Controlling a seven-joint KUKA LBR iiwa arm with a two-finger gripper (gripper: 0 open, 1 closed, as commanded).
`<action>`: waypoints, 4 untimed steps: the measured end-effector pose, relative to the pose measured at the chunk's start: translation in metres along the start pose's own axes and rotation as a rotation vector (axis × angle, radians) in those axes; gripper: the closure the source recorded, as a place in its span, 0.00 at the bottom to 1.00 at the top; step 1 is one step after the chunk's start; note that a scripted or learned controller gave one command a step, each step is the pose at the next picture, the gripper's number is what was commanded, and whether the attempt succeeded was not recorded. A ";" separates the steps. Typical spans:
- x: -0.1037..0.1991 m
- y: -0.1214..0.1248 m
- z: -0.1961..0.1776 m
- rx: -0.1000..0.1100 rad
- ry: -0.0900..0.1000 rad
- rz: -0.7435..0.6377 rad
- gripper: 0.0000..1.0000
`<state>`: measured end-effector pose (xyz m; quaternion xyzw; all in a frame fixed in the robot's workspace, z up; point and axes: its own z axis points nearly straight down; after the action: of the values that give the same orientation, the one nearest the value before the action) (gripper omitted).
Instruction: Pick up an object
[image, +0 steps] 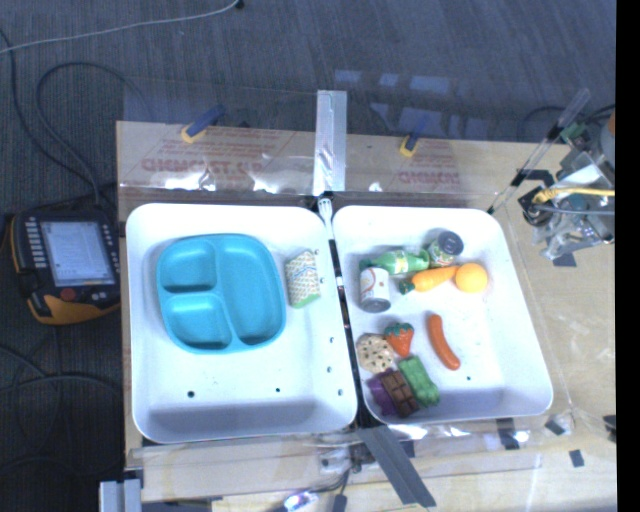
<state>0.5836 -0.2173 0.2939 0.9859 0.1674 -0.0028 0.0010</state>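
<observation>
The right bin (500, 372) holds several small toy foods. Among them are a green bottle (400, 263), a small can (375, 288), a grey jar (445, 243), a carrot (433, 281), a yellow-orange fruit (471, 277), a red sausage (444, 341), a strawberry (400, 338), a cookie (374, 352), a chocolate bar (398, 394) and a green block (420, 381). My gripper (570, 215) hangs at the far right, outside the right bin and beyond its upper right corner, well apart from every object.
The left bin (235, 395) carries a blue divided plate (218, 290) and a pale wrapped item (302, 278) near its right wall. A teach pendant (65, 265) lies on the floor to the left. A metal post (330, 140) stands behind the bins.
</observation>
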 end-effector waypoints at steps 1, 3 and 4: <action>0.051 0.024 -0.054 -0.001 0.001 0.124 1.00; 0.104 -0.075 -0.009 0.001 0.000 -0.127 1.00; 0.089 -0.044 -0.052 0.003 0.003 0.120 1.00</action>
<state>0.6532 -0.1469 0.3454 0.9942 0.1079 -0.0017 -0.0007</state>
